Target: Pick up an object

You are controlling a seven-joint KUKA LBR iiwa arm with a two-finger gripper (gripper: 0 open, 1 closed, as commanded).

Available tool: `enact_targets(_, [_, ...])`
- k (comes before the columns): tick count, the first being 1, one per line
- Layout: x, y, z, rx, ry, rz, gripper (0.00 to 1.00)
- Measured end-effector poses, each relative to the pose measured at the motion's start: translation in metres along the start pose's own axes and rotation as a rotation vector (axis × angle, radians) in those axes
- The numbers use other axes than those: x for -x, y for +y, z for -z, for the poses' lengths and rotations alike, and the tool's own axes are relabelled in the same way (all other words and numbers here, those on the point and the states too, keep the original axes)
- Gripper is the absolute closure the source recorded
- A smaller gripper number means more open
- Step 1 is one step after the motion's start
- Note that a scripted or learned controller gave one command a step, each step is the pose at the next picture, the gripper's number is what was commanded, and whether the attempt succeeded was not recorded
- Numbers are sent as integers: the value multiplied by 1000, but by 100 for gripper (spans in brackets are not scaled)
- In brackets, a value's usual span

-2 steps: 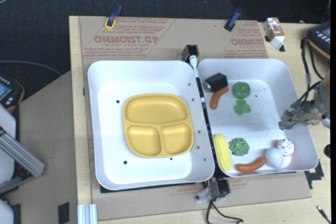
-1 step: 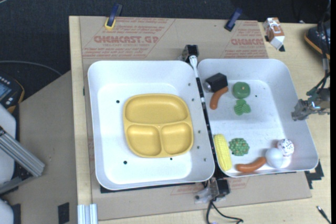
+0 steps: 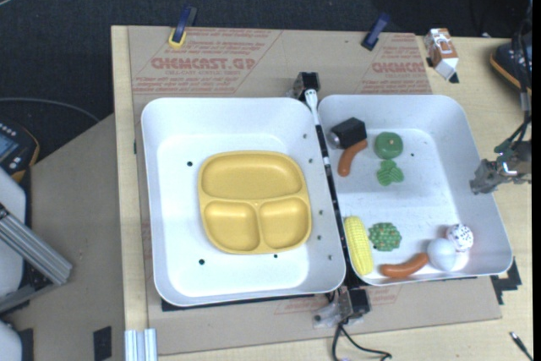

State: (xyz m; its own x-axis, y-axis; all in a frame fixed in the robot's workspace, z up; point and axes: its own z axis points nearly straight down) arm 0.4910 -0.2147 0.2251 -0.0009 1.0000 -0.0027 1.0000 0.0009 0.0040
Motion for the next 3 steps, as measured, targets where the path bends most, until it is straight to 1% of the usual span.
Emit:
enact_targets(1, [-35, 44, -3, 1, 1, 4, 100])
enact_targets(2, [-80, 84, 4, 2, 2, 6, 100])
enact_targets(3, [-125, 104, 10, 1, 2, 5, 100])
